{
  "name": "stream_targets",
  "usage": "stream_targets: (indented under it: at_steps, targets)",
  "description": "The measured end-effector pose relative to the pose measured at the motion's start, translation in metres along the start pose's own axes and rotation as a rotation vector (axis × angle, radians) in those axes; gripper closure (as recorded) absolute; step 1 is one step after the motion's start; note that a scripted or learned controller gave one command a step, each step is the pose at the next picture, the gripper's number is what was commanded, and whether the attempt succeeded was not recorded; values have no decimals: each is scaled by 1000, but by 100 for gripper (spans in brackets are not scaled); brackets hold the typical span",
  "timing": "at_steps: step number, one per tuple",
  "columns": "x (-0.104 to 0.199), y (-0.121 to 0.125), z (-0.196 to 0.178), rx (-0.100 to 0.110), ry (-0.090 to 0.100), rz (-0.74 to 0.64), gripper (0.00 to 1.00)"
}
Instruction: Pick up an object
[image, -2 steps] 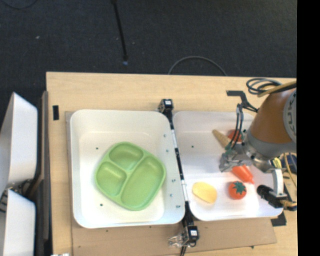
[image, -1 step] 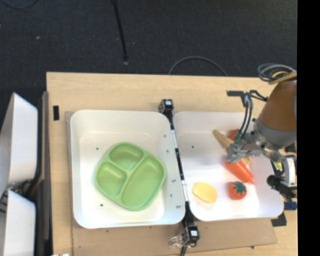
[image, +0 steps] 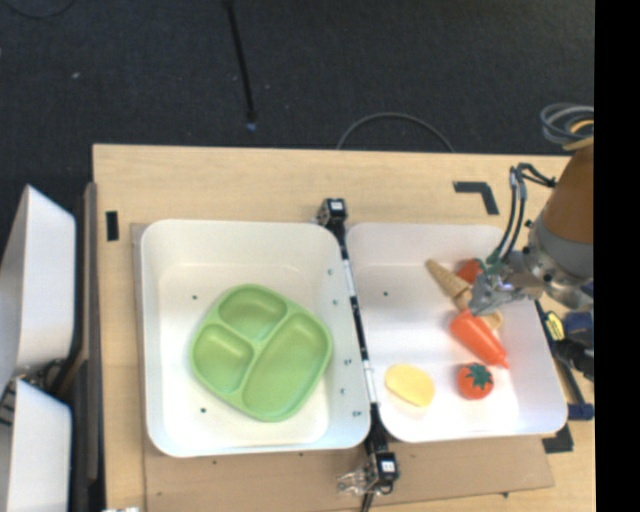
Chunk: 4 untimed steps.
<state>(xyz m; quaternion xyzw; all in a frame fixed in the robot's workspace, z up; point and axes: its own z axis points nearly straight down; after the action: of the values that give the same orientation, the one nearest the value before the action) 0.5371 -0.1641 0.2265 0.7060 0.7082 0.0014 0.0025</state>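
We log the surface (image: 250, 180), pale wood with bare margins on all sides of the two bins. Taking the hinge strip (image: 352, 300) between the bins as our landmark: the left bin (image: 165, 400) lies against it on one side, the right bin (image: 400, 250) on the other.

In the left bin a green divided plate (image: 262, 350) sits near the strip, open white floor all round it.

The arm (image: 570, 225) enters over the right bin's far edge from the strip. Its end effector (image: 487, 298) hangs over an orange carrot (image: 480, 340); we cannot tell how its fingers stand.

Near the strip lies a yellow piece (image: 410, 385); farther off, a red tomato (image: 477, 381) and a tan cone (image: 447, 279). Bare floor lies beside the strip.
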Motion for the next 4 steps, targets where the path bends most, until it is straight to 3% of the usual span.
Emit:
stream_targets:
  at_steps: [1,3,4]
  targets:
    - [-4,6,-64,-4,-1,0,100]
    - [100,32,-33,6,2,-3,100]
    - [152,42,-39,3,3,-5,100]
